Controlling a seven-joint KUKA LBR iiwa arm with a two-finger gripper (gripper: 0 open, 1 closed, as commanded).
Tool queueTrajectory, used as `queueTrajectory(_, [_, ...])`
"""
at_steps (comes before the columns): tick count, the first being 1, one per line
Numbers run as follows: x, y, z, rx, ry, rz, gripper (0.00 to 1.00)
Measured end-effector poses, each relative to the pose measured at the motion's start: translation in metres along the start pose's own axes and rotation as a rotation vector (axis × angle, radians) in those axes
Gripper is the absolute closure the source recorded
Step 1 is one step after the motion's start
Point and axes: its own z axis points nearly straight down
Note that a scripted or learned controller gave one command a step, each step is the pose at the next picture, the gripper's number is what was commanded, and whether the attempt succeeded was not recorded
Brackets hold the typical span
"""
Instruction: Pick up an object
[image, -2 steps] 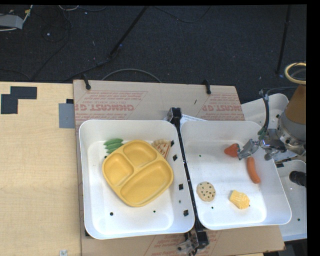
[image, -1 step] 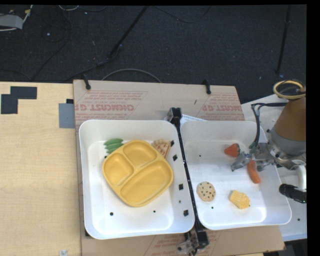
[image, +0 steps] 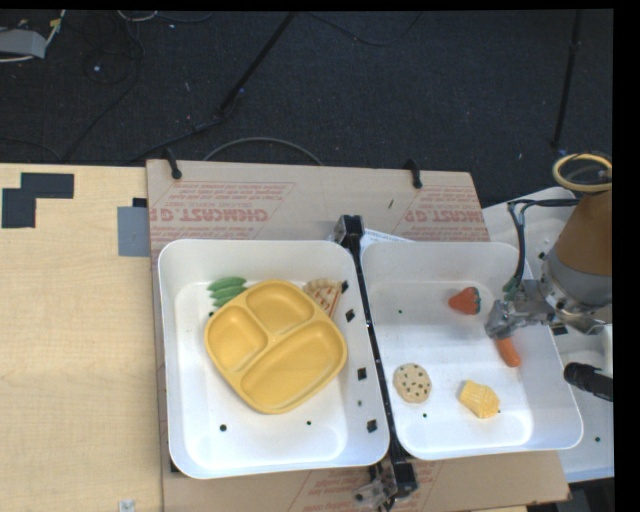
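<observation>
Bright even overhead light, soft faint shadows; mild glare on white bins (image: 185, 300), slightly soft focus

Smooth, glossy white plastic for both bins – left bin (image: 190, 420), right bin (image: 560, 425). Matt yellow plastic in the divided plate (image: 276, 345). Raw brown cardboard (image: 300, 205) beneath, printed in red, dull. Pale wood-grain bench top (image: 75, 350), satin. Bumpy speckled cookie (image: 412, 382); ridged yellow piece (image: 479, 399) – plastic-looking toys.

Yellow tray (image: 275, 345), brown-spotted tan cookie (image: 412, 382), red strawberry (image: 464, 300)
</observation>
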Motion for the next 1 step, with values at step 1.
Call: queueTrajectory(1, [0.0008, 0.0105, -0.0501, -0.007, -0.002, -0.003, 1.0])
